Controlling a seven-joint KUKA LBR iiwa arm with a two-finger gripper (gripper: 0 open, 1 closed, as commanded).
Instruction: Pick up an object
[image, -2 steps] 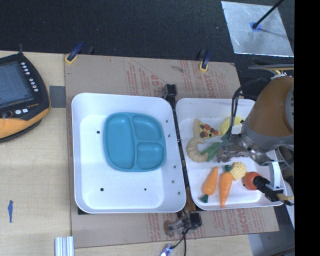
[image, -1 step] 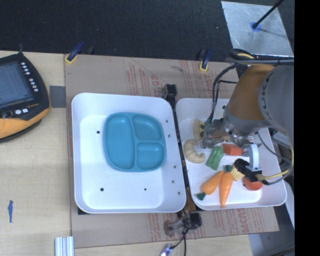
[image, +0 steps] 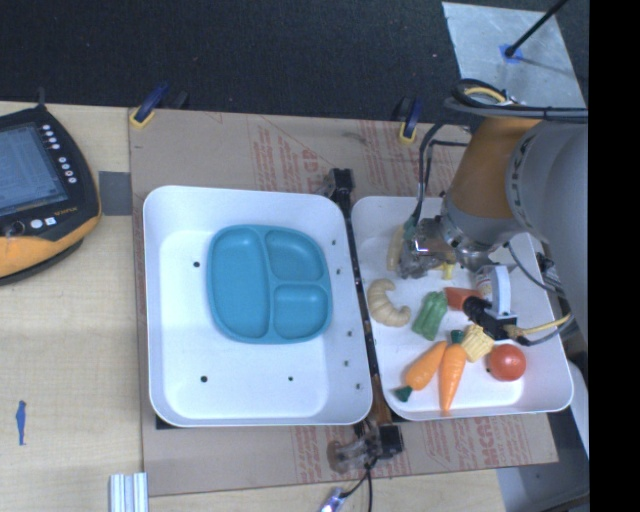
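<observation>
The right bin (image: 545, 400) holds toy food: a beige croissant (image: 388, 303), a green piece (image: 431, 314), two orange carrots (image: 426, 365) (image: 451, 375), a yellow corn piece (image: 477, 342) and a red tomato (image: 507, 362). A small red piece (image: 461, 296) lies beside the green one. My gripper (image: 418, 256) hangs low over the bin's upper left part, just above and right of the croissant. Its fingers are blurred against the bin floor, and I see nothing clearly between them.
The left bin (image: 165, 300) holds a blue divided plate (image: 268, 282). A teach pendant (image: 40, 190) lies at the bench's left edge. Clamps hold the cardboard sheet at the back. The grey arm with its orange band (image: 490, 165) covers the right bin's far right corner.
</observation>
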